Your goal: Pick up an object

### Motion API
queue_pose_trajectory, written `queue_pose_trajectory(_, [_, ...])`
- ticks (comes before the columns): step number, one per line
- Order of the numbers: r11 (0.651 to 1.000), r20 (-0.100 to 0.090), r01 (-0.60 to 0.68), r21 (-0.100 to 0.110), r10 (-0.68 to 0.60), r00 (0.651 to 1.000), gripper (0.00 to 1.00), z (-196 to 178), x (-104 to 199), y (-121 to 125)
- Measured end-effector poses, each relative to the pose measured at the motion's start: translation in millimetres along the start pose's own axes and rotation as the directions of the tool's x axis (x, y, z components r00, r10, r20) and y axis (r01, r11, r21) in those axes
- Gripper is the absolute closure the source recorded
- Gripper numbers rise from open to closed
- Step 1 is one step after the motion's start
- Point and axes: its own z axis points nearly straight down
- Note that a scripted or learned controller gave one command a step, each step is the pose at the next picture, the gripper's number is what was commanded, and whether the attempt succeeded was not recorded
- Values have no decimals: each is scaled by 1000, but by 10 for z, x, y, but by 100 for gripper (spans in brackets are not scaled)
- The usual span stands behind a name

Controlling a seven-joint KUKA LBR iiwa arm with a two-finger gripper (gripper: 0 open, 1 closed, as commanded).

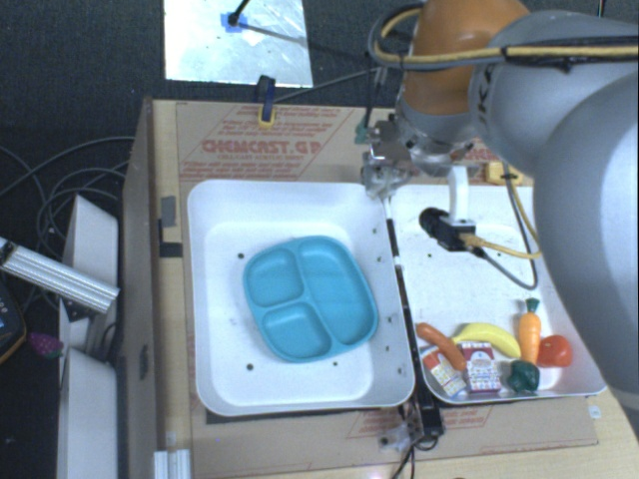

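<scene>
Hanging over the far end of the ridge where the two bins meet, the pincer (380,181) belongs to a grey arm (559,98) with an orange band, entering from the right. Whether it is open or closed cannot be told; nothing is seen in its hold.

Left bin (215,228): one blue divided tray (310,297), three compartments, lying flat near the middle, set at a slant.

Right bin (499,267): a cluster of small toy foods in the near corner, well apart from the pincer. Items: a sausage-like orange piece (440,344); a banana (489,337); a carrot (528,333) with green top; a red tomato-like piece (554,350); a dark green piece (522,375); a small printed carton (482,370). Several touch or overlap.

Surface: cardboard sheet (260,148) under the bins, a dark clip (266,95) at its far edge.

Handling note, as judgement: the pick is not begun. The carrot and banana sit on the cluster's outer side, so they offer the freest approach; closing across the narrow width of one, clear of its neighbours and the bin wall, should serve best. The tray looks broad and flat, a poor grip except at its rim.
</scene>
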Motion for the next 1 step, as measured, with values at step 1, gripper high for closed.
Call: queue_pose_trajectory(1, [1000,-2,4,1,-4,1000,100,117,495,201])
